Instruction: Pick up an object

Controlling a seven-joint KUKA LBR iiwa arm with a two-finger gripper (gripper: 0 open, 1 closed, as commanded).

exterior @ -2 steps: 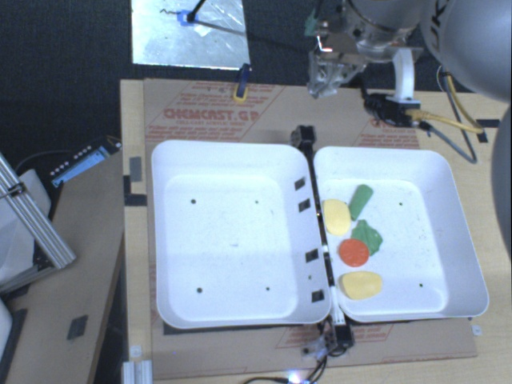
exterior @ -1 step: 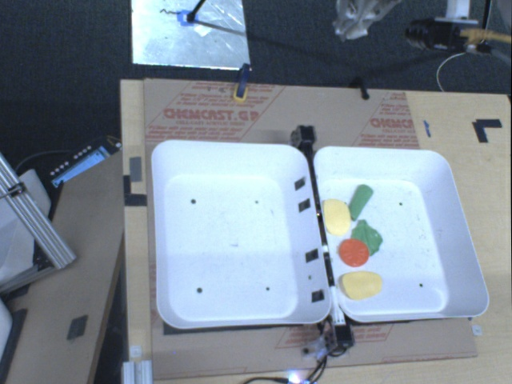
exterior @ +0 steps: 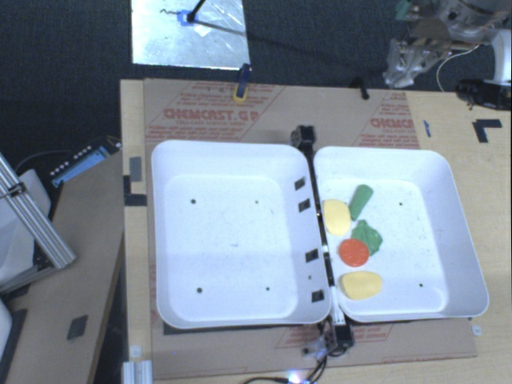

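Objects for picking, five small ones, clustered in the right bin (exterior: 428,254) along its left side, close to the seam shared with the left bin (exterior: 232,238). Nearest of the cluster, a yellow lump (exterior: 361,285), lying flat on the white floor. Just behind it, a red ball (exterior: 354,252), touching or nearly touching a green scrap (exterior: 370,234) on its far right side. Next back, a pale yellow lump (exterior: 336,217) right beside the bin's left wall. Farthest of the five, a green stick (exterior: 361,200), tilted, with its near end at the pale yellow lump's edge. Along the seam between the two bins, a row of black clips (exterior: 305,206), running from the near edge to the far edge. Under both bins, a cardboard sheet (exterior: 200,112) with red lettering, spread on the bench (exterior: 80,278). At the far edge of that sheet, a yellow peg (exterior: 240,93), standing behind the left bin. Beyond the far right corner of the right bin, up over the dark floor, the gripper (exterior: 400,61), hanging from the grey arm, well apart from the five objects and from both bins. Impossible to tell from this angle whether spread or pressed together. Farthest of all, at the upper left, a silver sheet (exterior: 192,18) flat on the dark floor.
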